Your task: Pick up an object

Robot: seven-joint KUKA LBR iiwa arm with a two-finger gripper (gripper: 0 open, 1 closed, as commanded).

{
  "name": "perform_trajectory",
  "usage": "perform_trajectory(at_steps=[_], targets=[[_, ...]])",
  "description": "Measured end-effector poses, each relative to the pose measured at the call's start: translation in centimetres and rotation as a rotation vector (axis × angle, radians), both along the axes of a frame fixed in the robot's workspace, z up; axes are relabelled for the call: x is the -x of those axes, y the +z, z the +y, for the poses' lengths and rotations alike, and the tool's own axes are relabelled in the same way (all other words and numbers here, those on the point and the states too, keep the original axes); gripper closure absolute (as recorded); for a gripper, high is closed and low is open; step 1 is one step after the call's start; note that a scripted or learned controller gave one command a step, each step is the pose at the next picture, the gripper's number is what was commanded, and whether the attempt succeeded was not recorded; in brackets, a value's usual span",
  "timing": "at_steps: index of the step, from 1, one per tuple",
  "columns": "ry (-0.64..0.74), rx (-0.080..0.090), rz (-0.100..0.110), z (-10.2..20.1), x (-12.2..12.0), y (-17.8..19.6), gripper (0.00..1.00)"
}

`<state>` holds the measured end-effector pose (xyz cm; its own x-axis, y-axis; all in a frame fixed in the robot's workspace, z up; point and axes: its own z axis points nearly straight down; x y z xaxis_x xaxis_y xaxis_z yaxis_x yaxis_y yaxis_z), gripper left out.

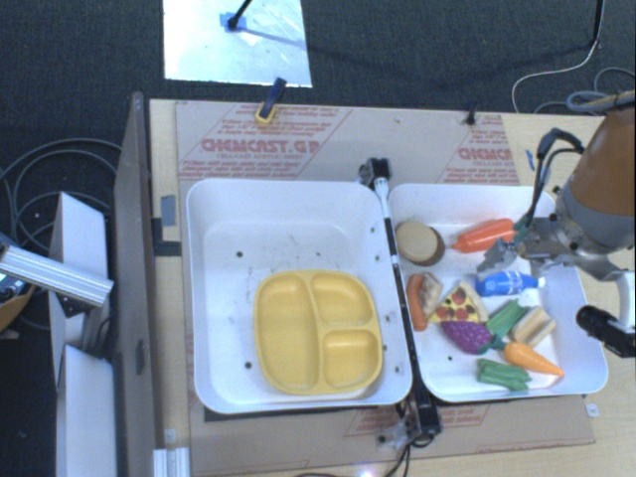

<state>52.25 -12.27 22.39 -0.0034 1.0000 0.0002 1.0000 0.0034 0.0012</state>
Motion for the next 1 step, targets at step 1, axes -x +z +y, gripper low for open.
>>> perform_trajectory(at_steps=[1], targets=[[-0.004,-0.001,0.005,-0.20,3.79,-13.67,0.00]])
